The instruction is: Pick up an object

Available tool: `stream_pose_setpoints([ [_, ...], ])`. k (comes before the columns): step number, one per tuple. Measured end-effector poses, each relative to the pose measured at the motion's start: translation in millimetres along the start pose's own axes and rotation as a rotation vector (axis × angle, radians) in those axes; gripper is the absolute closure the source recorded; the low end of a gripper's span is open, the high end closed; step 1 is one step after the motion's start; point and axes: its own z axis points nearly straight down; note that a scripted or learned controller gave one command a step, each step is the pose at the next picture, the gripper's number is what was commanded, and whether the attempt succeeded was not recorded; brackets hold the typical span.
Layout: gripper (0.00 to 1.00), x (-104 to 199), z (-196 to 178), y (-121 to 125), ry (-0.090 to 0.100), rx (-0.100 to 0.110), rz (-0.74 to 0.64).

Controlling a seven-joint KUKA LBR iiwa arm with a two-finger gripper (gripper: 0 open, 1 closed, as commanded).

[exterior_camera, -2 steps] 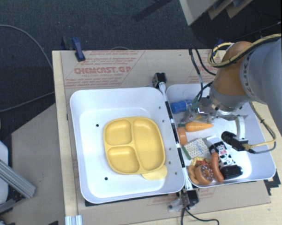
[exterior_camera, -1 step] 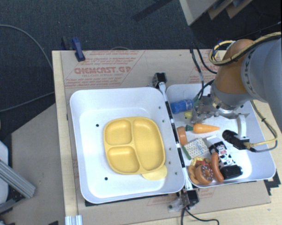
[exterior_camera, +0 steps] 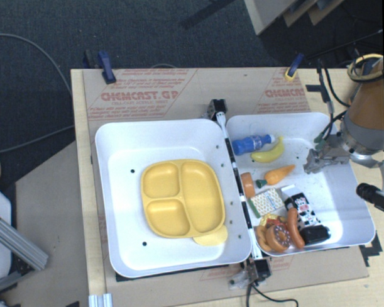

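Arm enters from right, orange band above wrist, bent down over right bin (exterior_camera: 361, 229) — pincer (exterior_camera: 315, 161) low at its far right side, grip state cannot tell. Nearest items: carrot (exterior_camera: 279, 174), banana (exterior_camera: 269, 153), blue bottle (exterior_camera: 251, 144) — just left, untouched.

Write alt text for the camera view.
A grey robot arm reaches from the right, its gripper over the right white bin of toy food: a banana, a carrot, a blue bottle. The left bin holds a yellow divided plate.
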Motion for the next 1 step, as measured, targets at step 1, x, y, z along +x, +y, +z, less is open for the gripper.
stream_pose_setpoints([
  [1, 1.00, 45.3, 14.2, 15.7, 0.003, 0.002, -0.002],
])
